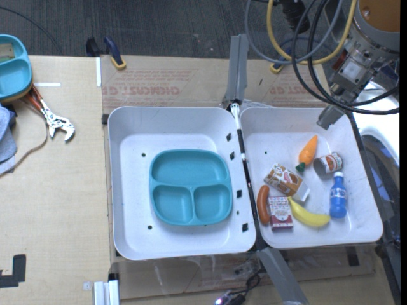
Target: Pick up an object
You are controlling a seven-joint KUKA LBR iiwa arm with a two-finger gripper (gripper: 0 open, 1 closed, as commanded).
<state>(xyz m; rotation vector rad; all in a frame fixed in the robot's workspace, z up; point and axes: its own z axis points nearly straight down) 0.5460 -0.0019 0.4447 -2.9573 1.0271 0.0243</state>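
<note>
The right bin (362,234) holds several small items: an orange carrot (308,150), a small can (327,164), a blue bottle (338,197), a yellow banana (310,215), a red sausage (263,204), a red box (280,212) and a brown snack box (284,180). My gripper (331,115) hangs over the bin's far right corner, above and to the right of the carrot. It is well clear of every item, and nothing shows in its grasp.
A teal divided tray (191,186) lies in the left bin (124,170). On the bench to the left are a teal bowl (13,68), a wrench (58,127) and a grey cloth (6,138). Cables (305,24) hang near the arm.
</note>
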